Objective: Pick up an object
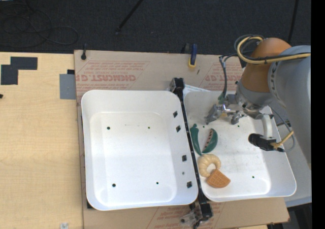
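The arm (pixel 274 70) leans in from the right, its gripper (pixel 223 113) hanging over the upper part of the right bin (pixel 284 185), and I can't tell whether it's spread or closed. The candidates for picking sit bunched against the divider side: a dark green curved piece (pixel 210 140), a cream ring-shaped toy (pixel 209 163) and an orange wedge (pixel 218 179) touching it. That crowding leaves the gripper little room.
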`<state>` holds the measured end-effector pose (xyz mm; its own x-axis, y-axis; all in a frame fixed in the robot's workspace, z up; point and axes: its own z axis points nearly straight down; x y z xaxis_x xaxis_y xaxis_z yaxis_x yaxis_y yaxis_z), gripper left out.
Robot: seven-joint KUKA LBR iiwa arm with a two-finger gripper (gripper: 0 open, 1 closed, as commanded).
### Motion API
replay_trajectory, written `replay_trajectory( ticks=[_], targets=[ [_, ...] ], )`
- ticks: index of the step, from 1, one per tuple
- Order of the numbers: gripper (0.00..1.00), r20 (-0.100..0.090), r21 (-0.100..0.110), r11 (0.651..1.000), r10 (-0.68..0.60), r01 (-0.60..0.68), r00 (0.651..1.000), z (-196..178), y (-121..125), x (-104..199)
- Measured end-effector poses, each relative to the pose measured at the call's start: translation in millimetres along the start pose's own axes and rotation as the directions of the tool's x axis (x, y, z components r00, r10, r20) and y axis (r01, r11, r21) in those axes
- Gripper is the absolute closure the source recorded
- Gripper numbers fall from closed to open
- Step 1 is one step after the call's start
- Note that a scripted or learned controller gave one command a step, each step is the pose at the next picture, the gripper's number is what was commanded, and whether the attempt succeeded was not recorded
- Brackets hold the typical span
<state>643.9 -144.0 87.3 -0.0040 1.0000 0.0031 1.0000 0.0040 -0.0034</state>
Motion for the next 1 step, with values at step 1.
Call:
replay_trajectory(
  ticks=[1],
  targets=[
    [0.00, 0.005, -0.002, 1.000, 0.006, -0.006, 1.000, -0.7, -0.5, -45.6]
  ],
)
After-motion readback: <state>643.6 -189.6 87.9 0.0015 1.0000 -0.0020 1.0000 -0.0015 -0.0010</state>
